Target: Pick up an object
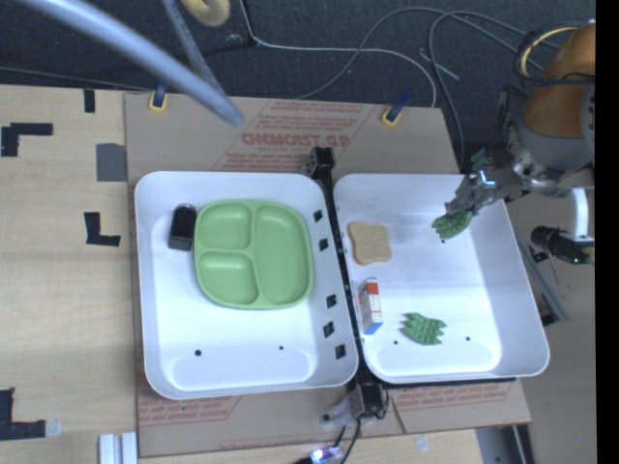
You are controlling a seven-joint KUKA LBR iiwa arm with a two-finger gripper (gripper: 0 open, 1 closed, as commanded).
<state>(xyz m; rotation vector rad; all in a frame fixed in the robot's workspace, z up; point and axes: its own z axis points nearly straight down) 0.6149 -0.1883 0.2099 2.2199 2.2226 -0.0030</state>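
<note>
Right bin (503, 288) on the desk: the end effector (464, 206) hangs over its upper right part, closed on a green leafy piece (452, 224) (seemingly light, soft, floppy; best pinched mid-body). A second green leafy piece (422, 329) lies below.

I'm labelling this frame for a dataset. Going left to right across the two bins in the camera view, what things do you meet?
Black block → green divided plate → tan bread slice → small red and white carton → green leafy piece → a second green leafy piece at the gripper.
</note>
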